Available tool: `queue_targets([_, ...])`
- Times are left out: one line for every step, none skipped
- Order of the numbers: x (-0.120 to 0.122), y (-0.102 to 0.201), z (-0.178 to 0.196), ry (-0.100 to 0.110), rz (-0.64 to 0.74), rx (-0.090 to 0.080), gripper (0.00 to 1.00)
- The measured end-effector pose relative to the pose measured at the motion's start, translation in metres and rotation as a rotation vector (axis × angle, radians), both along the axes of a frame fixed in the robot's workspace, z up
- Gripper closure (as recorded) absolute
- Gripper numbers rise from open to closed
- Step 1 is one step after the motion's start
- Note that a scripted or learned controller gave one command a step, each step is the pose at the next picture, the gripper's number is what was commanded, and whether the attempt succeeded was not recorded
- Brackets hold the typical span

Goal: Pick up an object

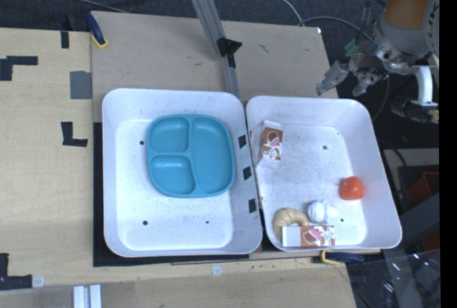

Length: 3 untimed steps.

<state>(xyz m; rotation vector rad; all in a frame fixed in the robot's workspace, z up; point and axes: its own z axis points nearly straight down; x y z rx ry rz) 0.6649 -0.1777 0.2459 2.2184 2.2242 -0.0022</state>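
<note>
My gripper point(348, 81) hangs above the far right corner of the right bin point(371, 124), its two dark fingers spread apart with nothing between them. In that bin lie a small brown-and-white carton point(270, 143) near the left wall, a red tomato point(351, 188) by the right wall, and at the front a tan croissant point(289, 216), a small white object point(318, 211) and a second flat carton point(309, 235). All of them lie well below and apart from the gripper.
The left bin point(121, 178) holds a blue divided plate point(191, 155). A grey metal pole point(206, 3) slants down to the seam between the bins. The arm's orange band point(414, 3) sits at the upper right.
</note>
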Motion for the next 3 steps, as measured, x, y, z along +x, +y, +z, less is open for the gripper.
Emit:
queue_targets([0.000,0.000,0.000,0.001,0.000,0.000,0.00])
queue_targets([-0.009,0.003,-0.061,0.006,0.000,0.001,0.00])
queue_targets([-0.012,-0.002,-0.107,0.005,-0.001,0.000,0.00])
